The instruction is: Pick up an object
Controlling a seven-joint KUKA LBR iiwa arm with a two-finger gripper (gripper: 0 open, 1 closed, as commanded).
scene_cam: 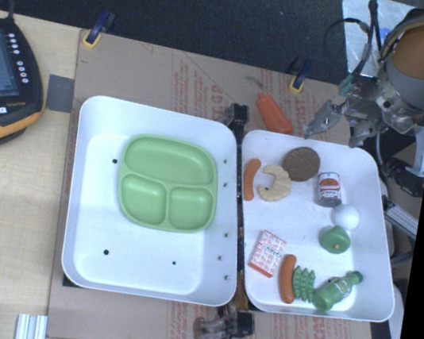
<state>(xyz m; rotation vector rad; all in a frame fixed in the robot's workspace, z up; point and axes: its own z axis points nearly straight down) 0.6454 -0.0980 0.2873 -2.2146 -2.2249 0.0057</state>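
Bins sat side by side in the middle of your frame. The left bin (85, 256) held a green divided plate (168, 183) lying flat. The right bin (367, 255) held the loose things you could pick from: a brown round cookie (302, 163) near its upper edge, a pale bitten ring (276, 183) touching it on the lower left, and an orange sausage (251, 178) upright along the left wall. A small can (328, 188) stood just right of the cookie, with a white ball (345, 217) and a green round piece (335, 240) below it. Lower down you had a red-and-white packet (267, 254), a second sausage (286, 278), a spiky green piece (304, 284) and a green bottle (335, 291) lying tilted in the lower right corner.

Your gripper (339, 130) hung at the upper right of the frame, over the top rim of the right bin, above and to the right of the cookie. Its two fingers were spread apart, with nothing between them. An orange carrot (273, 114) lay outside the bins on the cardboard, left of the gripper. A control pendant (1, 85) rested at the left edge of the frame.
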